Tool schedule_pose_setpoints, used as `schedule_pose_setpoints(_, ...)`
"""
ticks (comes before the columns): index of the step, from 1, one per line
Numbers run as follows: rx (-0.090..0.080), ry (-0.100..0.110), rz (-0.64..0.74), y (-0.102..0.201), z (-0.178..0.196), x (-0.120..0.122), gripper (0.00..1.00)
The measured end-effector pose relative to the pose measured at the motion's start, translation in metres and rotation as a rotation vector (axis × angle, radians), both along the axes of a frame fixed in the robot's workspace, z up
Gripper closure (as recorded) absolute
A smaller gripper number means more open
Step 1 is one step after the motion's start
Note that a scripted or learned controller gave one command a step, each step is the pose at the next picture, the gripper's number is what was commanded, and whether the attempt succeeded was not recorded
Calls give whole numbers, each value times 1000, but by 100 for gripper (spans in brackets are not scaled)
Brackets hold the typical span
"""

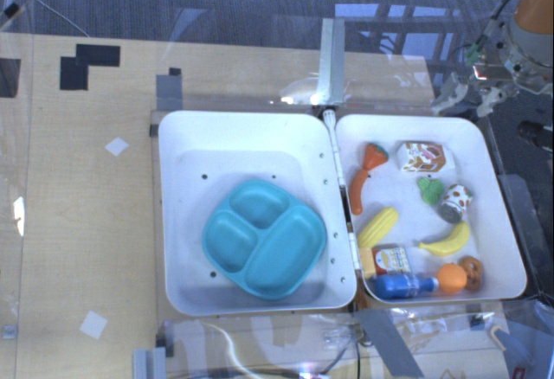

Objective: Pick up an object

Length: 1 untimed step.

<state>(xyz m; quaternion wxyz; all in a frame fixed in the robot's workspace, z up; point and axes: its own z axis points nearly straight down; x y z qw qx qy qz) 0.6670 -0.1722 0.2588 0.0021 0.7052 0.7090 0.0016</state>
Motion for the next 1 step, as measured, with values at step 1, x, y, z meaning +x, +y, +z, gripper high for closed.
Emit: schedule_pose_setpoints(1, -2, -7, 7, 1, 13, 2, 100)
